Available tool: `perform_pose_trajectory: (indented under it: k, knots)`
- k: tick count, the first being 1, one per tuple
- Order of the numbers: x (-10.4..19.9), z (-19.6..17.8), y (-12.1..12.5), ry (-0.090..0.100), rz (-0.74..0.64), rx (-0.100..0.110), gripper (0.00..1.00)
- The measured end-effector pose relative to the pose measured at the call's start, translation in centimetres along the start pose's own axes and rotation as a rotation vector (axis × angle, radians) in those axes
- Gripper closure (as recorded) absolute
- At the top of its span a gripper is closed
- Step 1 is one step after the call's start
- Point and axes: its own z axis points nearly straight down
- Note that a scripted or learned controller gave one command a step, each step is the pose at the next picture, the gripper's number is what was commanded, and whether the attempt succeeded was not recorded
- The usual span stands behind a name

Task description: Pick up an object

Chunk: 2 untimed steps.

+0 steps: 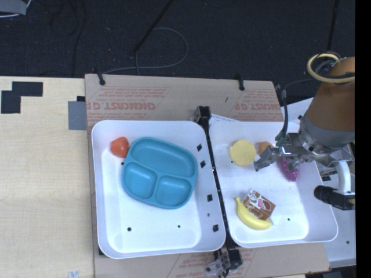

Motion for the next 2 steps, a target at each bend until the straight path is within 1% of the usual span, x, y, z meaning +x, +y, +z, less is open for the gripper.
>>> perform_pose_trajectory:
  k: [1, 2]
  knots:
    - [-0.8, 5.0, 0.3, 0.000, 0.000, -0.001, 0.00]
    - [-0.1, 11.2, -0.4, 0.001, 0.000, 0.001, 0.00]
